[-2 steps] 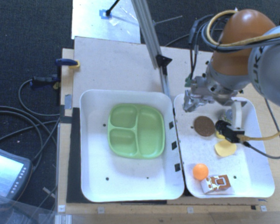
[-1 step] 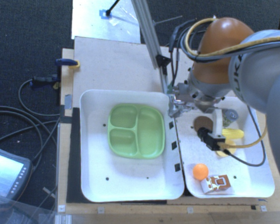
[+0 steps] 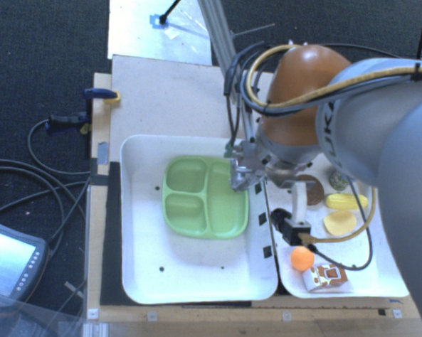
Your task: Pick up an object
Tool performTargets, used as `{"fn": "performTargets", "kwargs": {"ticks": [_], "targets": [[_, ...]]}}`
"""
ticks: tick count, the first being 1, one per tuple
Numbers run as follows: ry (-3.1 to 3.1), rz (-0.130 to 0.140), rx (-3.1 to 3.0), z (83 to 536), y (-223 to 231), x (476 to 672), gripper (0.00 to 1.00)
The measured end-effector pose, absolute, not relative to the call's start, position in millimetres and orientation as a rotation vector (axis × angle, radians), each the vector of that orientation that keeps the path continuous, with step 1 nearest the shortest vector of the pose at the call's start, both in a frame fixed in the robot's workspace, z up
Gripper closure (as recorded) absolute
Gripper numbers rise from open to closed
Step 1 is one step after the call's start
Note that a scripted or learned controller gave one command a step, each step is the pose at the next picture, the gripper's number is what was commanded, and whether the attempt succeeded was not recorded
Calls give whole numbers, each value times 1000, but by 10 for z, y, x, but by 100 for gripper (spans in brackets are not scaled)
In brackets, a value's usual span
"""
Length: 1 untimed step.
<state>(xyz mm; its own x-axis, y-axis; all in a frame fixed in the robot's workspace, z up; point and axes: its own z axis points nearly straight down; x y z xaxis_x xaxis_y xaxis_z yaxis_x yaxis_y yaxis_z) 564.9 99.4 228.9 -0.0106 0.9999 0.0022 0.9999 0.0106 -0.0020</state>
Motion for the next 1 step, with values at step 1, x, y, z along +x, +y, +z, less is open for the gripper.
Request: {"fn": "performTargets", "kwargs": {"ticks": [1], "targets": [[-2224, -2, -2218, 2295, 963, 5661, 0]]}}
